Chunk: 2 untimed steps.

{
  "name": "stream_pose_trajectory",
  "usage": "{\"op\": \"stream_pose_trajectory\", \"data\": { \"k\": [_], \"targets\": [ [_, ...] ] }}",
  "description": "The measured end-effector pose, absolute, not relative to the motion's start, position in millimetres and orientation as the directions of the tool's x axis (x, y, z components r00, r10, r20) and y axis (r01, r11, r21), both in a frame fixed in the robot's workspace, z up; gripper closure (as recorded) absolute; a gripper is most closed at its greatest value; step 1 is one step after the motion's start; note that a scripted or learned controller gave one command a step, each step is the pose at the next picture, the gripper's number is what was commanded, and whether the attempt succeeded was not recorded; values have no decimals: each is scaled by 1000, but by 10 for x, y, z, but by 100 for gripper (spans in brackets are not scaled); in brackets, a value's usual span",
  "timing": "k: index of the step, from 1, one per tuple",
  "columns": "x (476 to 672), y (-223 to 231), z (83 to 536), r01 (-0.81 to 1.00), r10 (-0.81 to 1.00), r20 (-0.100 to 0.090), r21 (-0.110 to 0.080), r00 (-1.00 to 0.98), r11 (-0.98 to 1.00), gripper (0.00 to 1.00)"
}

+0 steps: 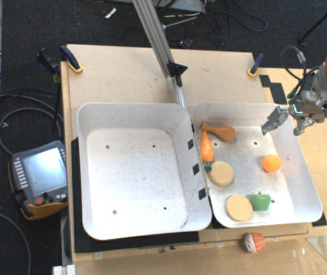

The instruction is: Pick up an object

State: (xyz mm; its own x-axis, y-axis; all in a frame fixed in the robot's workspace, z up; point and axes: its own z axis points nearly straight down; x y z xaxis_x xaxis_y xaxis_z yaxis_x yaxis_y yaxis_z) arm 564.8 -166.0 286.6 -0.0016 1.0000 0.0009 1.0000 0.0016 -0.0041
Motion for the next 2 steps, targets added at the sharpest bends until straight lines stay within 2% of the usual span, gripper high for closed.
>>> {"op": "stream_pose_trajectory", "data": {
  "k": [1,2],
  "targets": [
    [5654,-1660,2885,1000,1000,0,0,-1,1,0],
    [5661,-1654,2453,1000,1000,0,-5,0,0,0]
  ]
}}
